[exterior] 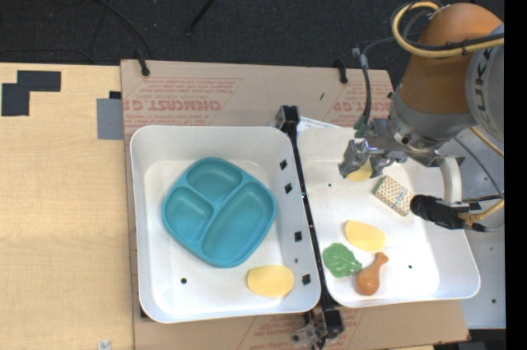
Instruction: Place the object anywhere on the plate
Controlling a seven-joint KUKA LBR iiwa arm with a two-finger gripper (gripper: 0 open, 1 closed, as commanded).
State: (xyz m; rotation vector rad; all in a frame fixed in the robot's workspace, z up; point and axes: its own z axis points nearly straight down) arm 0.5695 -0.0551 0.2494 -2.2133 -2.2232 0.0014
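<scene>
The gripper (359,162) sits low over the back of the right bin (449,274), its fingers around a small yellow piece (359,173), which shows just under them. Just to its right lies a patterned block (392,193). Nearer the front of that bin are a yellow slice (365,236), a green leaf (341,260) and an orange drumstick (370,274), close together. In the left bin (152,175) the teal plate (218,211) holds nothing, and a yellow lemon (270,281) lies beside its front edge.
</scene>
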